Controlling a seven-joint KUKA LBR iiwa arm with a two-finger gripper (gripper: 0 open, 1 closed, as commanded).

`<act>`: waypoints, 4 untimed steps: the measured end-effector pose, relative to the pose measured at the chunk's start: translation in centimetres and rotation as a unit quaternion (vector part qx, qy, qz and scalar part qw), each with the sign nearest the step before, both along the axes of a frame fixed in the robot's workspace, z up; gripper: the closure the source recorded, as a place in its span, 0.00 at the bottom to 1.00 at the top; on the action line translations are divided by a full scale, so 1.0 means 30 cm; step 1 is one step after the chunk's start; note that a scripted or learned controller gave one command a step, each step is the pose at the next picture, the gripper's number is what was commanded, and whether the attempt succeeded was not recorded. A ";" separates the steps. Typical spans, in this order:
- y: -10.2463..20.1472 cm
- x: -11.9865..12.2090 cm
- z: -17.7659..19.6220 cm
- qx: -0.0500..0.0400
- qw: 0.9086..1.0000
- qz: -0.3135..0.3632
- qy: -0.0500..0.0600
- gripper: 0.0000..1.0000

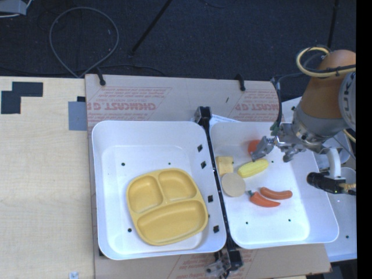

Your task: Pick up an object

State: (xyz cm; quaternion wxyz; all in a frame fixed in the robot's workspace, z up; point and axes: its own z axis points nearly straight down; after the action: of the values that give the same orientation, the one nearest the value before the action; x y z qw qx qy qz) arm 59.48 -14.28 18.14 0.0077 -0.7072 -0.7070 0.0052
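My gripper [275,151] hangs over the upper right part of the right bin [314,228], open, with nothing between its fingers. One finger [264,147] lies right beside a small red object [253,146]. Just below and left of it is a yellow corn cob [253,168]. Further left are a yellow block [225,165] and a tan disc [233,185]. An orange carrot [264,200] and a red-brown sausage [276,193] lie side by side near the bin's middle.
The left bin [110,144] holds a yellow divided plate [167,206]. A black divider [212,173] runs between the bins. The arm's orange band [325,92] and a black fitting [328,182] stand at the right bin's right edge.
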 end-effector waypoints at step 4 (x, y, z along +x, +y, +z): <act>0.000 -0.006 -0.298 0.000 1.000 0.000 -0.003 1.00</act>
State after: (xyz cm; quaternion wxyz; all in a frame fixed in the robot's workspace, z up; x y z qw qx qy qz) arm 59.30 -14.27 9.20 0.0058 -0.7074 -0.7068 0.0028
